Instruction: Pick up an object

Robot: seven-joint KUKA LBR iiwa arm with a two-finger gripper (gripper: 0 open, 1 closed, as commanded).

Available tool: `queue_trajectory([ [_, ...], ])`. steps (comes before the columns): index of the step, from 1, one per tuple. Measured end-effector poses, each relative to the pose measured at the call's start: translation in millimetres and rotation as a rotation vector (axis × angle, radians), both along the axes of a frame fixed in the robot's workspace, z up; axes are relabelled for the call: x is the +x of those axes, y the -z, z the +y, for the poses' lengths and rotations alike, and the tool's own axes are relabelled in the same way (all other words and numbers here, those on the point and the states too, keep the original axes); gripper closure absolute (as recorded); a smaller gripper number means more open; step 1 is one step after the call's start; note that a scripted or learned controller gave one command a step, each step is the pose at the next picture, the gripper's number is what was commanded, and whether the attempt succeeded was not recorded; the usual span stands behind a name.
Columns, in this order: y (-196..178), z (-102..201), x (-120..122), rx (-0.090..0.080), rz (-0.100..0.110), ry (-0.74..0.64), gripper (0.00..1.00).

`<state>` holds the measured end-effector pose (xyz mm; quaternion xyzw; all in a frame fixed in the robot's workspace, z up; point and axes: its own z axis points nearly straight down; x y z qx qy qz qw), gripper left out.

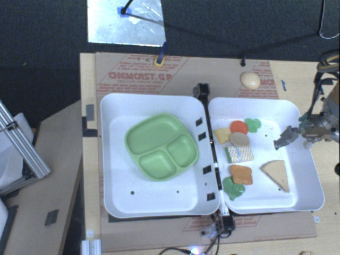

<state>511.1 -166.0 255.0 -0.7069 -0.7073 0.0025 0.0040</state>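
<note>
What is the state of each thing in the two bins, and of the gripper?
green divided plate: lying flat in the left bin, nothing on it.
red piece: resting in the right bin, not held.
checkered block: lying flat, not held.
orange piece: lying flat, beside a green piece.
tan wedge: lying flat, apart from the others.
gripper: above the right bin, holding nothing.

I see small toy foods (pixel 240 155) lying clustered in my right bin (pixel 305 158) — a tan wedge (pixel 277 173) apart.
</note>
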Motion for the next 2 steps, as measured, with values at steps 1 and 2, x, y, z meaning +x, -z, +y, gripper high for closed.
queue_trajectory([
  [1,-5.6,0.3,2.3,-0.003,-0.011,-0.003,0.00],
  [2,55.3,-1.2,-3.7,-0.001,-0.006,-0.001,0.00],
])
